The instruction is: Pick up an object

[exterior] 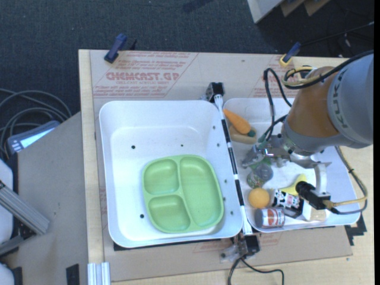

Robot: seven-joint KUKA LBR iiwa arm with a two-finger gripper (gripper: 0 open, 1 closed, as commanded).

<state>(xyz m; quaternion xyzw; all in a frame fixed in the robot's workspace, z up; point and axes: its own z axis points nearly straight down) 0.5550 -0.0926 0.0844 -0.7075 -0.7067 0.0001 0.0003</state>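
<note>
Fingers (259, 154) of the gripper are seen low inside the right bin (347, 177), near its left wall, but they are small and metallic against clutter, so whether they are spread or pressed together cannot be told, and nothing can be made out between them. A greyish round object (259, 174) lies just below them; contact cannot be judged.

The arm (323, 108), grey with an orange band, is reached in from the right and bent down over the right bin, with cables looped beside it.

Within the right bin, an orange carrot-shaped toy (240, 122) is placed near the upper left corner, with a tan piece (242, 138) just under it. An orange ball (259, 198) sits lower down, touching a small red-labelled can (272, 218). A black-and-white item (289, 200) and a yellow piece (301, 180) are found nearby.

The left bin (119, 123) holds a green divided plate (181, 193) with three compartments, lying flat. Both bins are set on a counter (89, 159) covered with printed board.
</note>
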